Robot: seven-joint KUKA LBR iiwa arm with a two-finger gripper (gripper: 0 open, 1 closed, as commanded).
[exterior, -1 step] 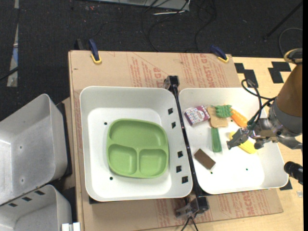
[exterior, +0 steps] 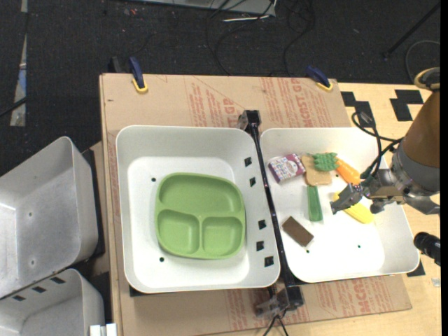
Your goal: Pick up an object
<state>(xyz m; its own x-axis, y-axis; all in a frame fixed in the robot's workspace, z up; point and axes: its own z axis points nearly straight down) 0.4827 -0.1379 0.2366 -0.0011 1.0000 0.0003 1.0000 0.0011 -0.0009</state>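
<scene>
My gripper hangs over the yellow piece (long axis slanting down-right); finger state I cannot tell.

Count: two white bins, one green divided plate, six small items in the 3 o'clock bin.

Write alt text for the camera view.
The gripper hangs over a yellow piece in the right bin, near a green stick, brown block and purple packet. The left bin holds a green divided plate.
</scene>
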